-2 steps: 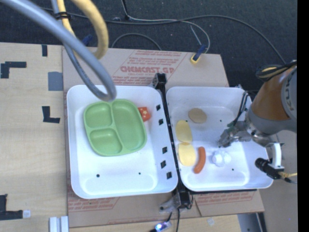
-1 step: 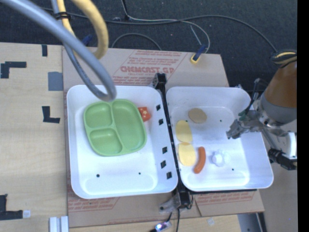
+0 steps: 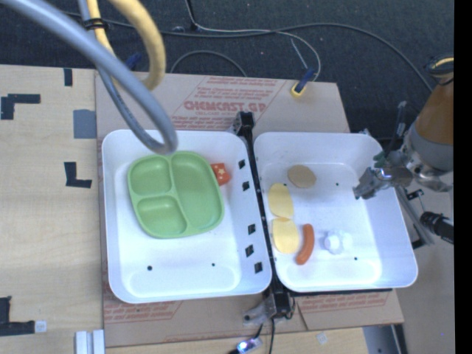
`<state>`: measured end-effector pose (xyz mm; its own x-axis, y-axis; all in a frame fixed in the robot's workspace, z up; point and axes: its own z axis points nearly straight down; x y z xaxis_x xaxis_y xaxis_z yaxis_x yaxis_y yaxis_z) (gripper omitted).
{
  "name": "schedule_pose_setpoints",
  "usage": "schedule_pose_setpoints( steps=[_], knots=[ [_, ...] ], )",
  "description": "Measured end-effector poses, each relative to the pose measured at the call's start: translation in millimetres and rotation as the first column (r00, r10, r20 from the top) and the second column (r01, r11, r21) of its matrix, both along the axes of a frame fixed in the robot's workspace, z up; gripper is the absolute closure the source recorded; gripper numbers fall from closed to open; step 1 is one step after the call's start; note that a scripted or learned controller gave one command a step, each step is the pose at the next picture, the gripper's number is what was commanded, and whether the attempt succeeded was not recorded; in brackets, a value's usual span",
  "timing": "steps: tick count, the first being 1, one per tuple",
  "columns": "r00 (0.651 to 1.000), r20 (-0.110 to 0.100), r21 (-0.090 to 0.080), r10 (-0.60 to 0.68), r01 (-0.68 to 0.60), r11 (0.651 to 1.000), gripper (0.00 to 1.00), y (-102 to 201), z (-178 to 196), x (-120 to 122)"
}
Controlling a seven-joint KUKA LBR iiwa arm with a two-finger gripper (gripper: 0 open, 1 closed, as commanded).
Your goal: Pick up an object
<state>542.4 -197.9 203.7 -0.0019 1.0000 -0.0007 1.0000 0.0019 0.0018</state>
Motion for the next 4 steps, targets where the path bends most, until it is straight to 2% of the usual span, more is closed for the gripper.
schedule_pose_setpoints(
  steps=[1,2,3,4],
  knots=[
    [1.0,0.0,0.0,0.0,0.0,1.0,1.0,1.4,59.1,7.3],
    [1.0,-0.003,0.0,0.002,-0.002,1.0,1.0,49.9,49.8,13.6],
    [1.0,-0.003,0.0,0.002,-0.002,1.0,1.0,95.1,43.2,39.9],
    [1.0,-0.005,0.001,0.003,-0.003,1.0,1.0,141.4,28.1,53.3]
  ],
)
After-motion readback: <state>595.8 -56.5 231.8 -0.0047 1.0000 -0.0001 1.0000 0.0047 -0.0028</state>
